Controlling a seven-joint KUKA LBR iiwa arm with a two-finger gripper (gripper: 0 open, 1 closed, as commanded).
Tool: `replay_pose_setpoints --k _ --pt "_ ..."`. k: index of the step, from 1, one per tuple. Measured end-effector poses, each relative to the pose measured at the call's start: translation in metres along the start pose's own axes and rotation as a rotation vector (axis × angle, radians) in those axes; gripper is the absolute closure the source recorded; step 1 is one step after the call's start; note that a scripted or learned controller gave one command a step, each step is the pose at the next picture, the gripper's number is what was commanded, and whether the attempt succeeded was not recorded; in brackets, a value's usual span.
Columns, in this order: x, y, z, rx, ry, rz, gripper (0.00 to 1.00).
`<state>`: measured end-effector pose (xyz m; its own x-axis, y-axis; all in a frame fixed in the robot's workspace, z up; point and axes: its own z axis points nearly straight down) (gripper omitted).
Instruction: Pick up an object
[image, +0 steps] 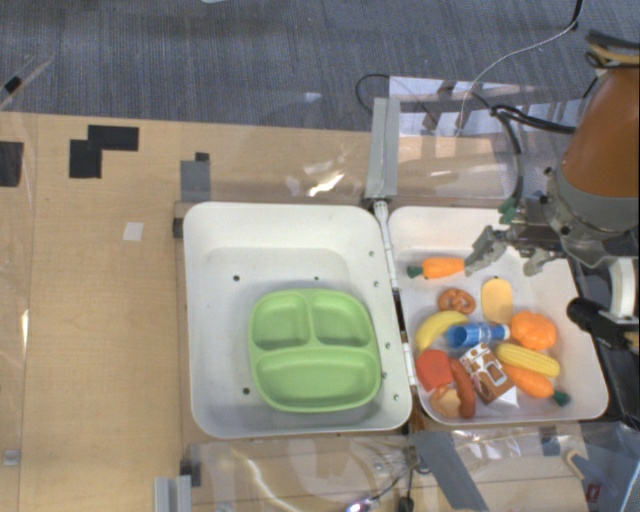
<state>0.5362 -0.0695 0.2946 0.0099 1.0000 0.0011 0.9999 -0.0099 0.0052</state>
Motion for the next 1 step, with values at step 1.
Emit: replay_pose_setpoints --k 1 --pt "-0.0290 -0.0337 0.1367 0.004 -0.001 0.041 0.00"
